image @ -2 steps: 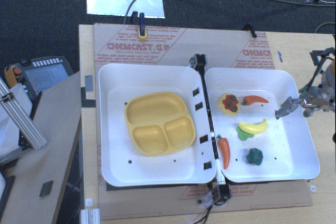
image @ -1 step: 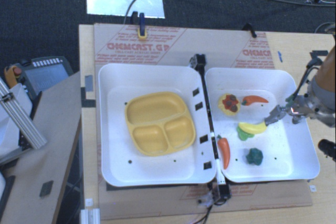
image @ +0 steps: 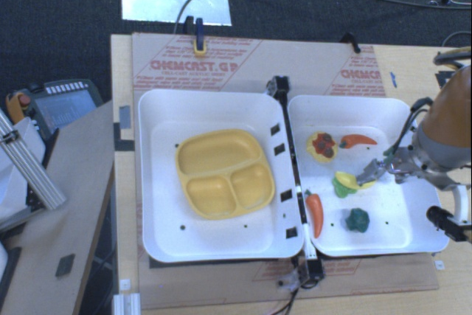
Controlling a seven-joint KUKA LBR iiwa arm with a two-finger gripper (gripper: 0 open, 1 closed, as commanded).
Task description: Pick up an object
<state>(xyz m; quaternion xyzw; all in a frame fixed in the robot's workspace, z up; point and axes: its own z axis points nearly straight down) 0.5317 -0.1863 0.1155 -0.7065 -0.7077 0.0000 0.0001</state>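
My pincer (image: pixel 366 175) touches the yellow-green plastic toy (image: pixel 344 183); I cannot tell its spread, so it may slip.

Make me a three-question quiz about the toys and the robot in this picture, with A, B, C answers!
1. Where is the yellow three-part plastic tray?
A. left bin
B. right bin
C. on the floor

2. How many orange toy carrots or peppers lie in the right white bin?
A. none
B. two
C. five

3. What is the gripper doing?
A. reaching at the yellow-green toy
B. resting in the tray
C. lifting the green toy broccoli

Answers: 1 A, the tray lies in the left white bin. 2 B, one upper, one lower. 3 A, its tip meets that toy.
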